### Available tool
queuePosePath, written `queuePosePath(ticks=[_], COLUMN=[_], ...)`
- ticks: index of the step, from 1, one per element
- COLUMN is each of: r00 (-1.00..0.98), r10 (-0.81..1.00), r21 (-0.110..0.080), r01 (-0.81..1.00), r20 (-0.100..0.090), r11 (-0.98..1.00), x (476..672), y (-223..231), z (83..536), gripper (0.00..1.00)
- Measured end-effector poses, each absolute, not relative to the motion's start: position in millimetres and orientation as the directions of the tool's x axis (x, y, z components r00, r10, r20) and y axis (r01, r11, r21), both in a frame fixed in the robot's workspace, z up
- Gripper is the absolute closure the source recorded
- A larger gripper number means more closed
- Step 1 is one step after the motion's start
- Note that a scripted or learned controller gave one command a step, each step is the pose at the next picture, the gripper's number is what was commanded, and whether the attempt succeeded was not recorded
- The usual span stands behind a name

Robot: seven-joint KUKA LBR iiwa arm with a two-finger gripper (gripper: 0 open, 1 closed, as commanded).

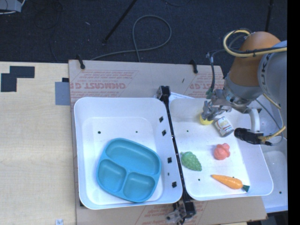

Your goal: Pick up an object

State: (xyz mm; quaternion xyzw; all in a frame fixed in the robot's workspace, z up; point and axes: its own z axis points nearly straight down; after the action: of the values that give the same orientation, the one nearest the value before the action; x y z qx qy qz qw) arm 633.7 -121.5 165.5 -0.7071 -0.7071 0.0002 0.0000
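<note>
Gripper (209, 112) low over the far edge of the right bin (262, 179), my arm coming in from the right: I am at the reach-and-close step of picking up an object. My fingers stand just above a small yellow piece (205, 120), and at this slant I cannot tell how wide they are, or whether anything sits between them. The yellow piece lies at the bin's far wall, roundish, with no long axis I can make out. Just beside it, toward the right wall, lies a small jar (224, 125), tipped over, its long axis slanting toward the bin's near right corner. My next move calls for a straight descent onto the yellow piece without nudging the jar. Nearer the front lie a pink piece (221, 151), a green piece (191, 161) and a carrot (228, 182).
</note>
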Motion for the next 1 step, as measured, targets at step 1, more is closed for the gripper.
queuePosePath(ticks=[1], r00=[-0.001], r10=[1.000], r21=[0.000], r01=[1.000], r20=[0.000], r11=[0.001], x=[633.9], y=[-122.5], z=[217.5], gripper=[1.00])
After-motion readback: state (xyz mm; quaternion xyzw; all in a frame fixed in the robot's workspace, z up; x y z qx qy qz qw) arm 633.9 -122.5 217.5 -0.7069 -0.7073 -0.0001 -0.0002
